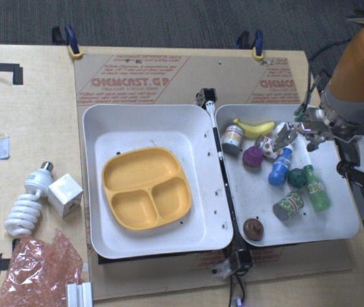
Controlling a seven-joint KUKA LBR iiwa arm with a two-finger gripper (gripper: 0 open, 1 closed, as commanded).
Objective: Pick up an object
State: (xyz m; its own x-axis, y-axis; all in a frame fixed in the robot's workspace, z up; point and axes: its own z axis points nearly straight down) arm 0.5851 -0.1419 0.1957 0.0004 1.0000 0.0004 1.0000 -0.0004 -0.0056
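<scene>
The right bin (335,226) holds several small items. A yellow banana (255,128) lies at its back, with a small tin (233,136) to the left. In the middle are a purple ball (253,157), a white red-dotted piece (268,147) and a blue bottle (279,168). Further right are a dark green lump (297,178), a green bottle (316,189) and a green-labelled can (288,205). A brown round piece (253,229) sits near the front wall. My gripper (284,135) hangs low at the back of this bin, just right of the banana and above the blue bottle's cap.
The left bin (98,139) carries a yellow divided plate (146,187). On the bench at the left lie a spiral light bulb (25,206), a white cube (65,194) and a pink plastic bag (34,267). The arm's grey body (354,117) overhangs the right bin's far right corner.
</scene>
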